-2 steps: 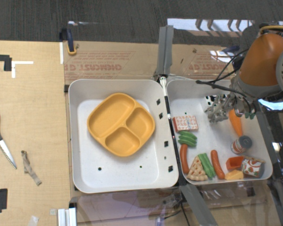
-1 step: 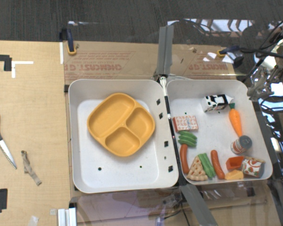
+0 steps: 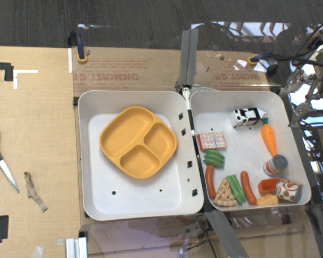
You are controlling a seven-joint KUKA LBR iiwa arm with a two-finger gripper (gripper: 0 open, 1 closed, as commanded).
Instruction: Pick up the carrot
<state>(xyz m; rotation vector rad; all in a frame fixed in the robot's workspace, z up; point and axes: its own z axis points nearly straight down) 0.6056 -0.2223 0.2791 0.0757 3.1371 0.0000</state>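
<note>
The carrot [image 3: 268, 138] is orange with a green top and lies in the right bin [image 3: 242, 152], near its right wall. Its green end points toward the back, its tip toward the front. A black-and-white toy cow [image 3: 248, 117] stands just to its back left. A small grey-lidded can [image 3: 275, 165] sits just in front of the carrot's tip. The carrot touches neither of them.
The right bin also holds a red-and-white packet [image 3: 211, 141], a green pod [image 3: 214, 158], two sausages [image 3: 210, 180], a pizza slice [image 3: 224, 193], a cheese wedge [image 3: 267, 200] and a small carton [image 3: 288, 191]. A yellow divided plate [image 3: 138, 142] lies in the left bin [image 3: 97, 198]. Scissors [image 3: 0, 157] lie far left.
</note>
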